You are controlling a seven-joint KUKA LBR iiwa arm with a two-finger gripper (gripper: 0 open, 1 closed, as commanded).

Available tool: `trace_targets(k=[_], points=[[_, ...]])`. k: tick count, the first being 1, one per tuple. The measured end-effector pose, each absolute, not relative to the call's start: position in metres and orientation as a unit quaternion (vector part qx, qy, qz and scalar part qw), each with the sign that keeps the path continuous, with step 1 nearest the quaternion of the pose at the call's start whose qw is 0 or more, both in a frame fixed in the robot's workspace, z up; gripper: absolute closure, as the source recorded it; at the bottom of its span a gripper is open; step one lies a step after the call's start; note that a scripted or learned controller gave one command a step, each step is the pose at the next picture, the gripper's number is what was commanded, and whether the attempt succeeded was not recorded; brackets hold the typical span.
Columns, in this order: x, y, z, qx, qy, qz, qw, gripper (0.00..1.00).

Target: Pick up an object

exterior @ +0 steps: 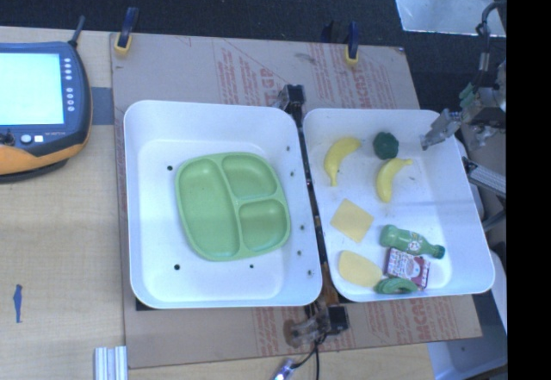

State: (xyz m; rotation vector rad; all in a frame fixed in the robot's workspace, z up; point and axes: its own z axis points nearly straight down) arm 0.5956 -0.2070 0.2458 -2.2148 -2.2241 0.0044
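Two white bins sit side by side on a cardboard sheet in the middle of the frame. The left bin [146,197] holds a green divided plate [232,206], three compartments, lying flat and slightly turned. The right bin [456,197] carries all the small things. Near its upper left lies a yellow banana [340,158], curved, and just right of that a dark green round piece [385,144]. Below and right of that piece is a second banana [390,177], well apart from the first. Toward the middle of the bin there is a pale yellow square slice [352,220], and lower down a yellow wedge [359,268]. At the lower right a green bottle [411,242] lies on its side, and just beneath it a small pink and white packet [405,266], with a green curved bit [395,286] touching the packet's lower edge.

The gripper [439,130] is at the right side of the frame, over the upper right rim of the right bin, well clear of the bananas and everything else; nothing sits between its fingers. From here I cannot tell whether they are spread or pressed together, the metal is small and blurred against the bin's edge.

At the upper left of the frame a handheld control pad with an orange underside [39,107] rests on the wooden bench. Blue clamps [126,29] pin the cardboard along its top edge
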Motion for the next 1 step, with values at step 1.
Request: trace_targets(k=[1], points=[[0.6133,-0.1839,0.0902,-0.705,-0.709,0.0024,0.003,0.0]])
